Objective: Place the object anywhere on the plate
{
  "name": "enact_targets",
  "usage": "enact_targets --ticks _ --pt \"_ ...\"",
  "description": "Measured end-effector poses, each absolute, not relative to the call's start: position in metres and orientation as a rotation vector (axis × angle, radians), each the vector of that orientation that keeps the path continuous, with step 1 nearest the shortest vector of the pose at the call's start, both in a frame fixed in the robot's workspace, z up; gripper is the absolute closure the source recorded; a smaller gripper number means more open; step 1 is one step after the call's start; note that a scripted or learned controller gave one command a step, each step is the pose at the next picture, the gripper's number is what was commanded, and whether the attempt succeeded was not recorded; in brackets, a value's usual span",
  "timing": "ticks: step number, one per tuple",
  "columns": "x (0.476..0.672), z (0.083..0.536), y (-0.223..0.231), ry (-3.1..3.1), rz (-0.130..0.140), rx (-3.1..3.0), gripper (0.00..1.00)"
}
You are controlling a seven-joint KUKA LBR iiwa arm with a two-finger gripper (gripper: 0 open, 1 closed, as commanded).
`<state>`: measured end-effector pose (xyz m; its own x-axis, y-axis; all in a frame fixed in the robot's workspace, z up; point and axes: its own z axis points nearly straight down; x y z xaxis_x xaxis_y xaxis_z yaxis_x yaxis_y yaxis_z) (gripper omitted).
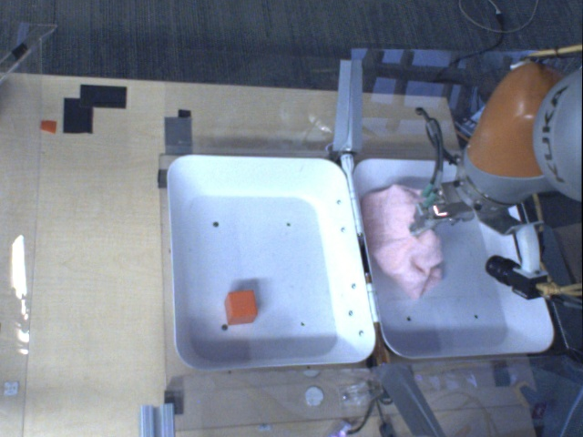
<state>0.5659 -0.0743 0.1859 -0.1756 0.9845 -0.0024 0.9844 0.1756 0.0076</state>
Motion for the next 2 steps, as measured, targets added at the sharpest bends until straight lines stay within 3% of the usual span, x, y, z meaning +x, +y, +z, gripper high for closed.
enact_targets --ticks 1,2 --pt "0.569 0.226 -0.073 2.411 0.008 2.002 1.00" --pt "0.571 0.237 -0.025 2.763 0.008 1.475 1.00"
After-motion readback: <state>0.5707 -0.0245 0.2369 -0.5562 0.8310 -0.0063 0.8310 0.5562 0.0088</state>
